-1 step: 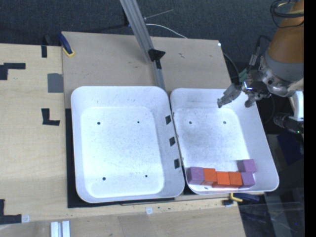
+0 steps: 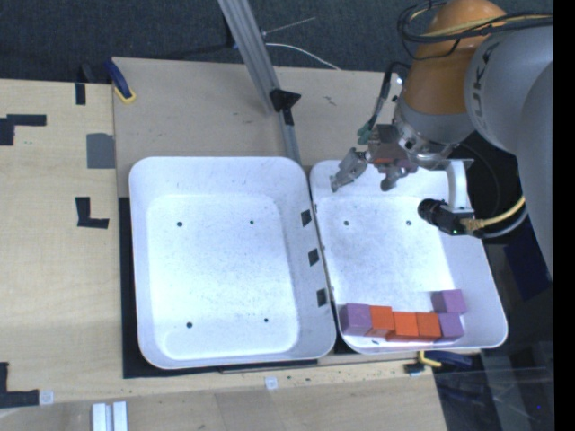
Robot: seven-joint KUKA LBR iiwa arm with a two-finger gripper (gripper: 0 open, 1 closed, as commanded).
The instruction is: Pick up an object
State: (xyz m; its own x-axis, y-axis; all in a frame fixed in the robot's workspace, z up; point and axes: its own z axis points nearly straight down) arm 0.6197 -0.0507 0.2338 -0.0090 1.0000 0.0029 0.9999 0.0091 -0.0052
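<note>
1. Hanging over the far end of the right bin [image 2: 467,259], the pincer [image 2: 368,174] sits just above that bin's back rim, its two fingers spread apart with nothing between them
2. Behind it the grey arm [image 2: 508,88] comes in from the right, its orange band [image 2: 446,57] bulging above the wrist, with dark cables looped around the top
3. Down at the near end of the right bin lies a row of blocks pressed together: a purple block [image 2: 358,318] at the left, orange blocks [image 2: 404,324] in the middle, and another purple block [image 2: 449,303] at the right, sitting a little further back than the rest
4. These blocks lie well apart from the pincer, at the opposite end of the same bin
5. The left bin [image 2: 148,241] stands just beside the right one, their rims touching along the middle
6. A slanted metal rail [image 2: 252,39] reaches over the wooden desk [image 2: 198,106] toward the bins, and bits of dark tape mark the desk at the left
</note>
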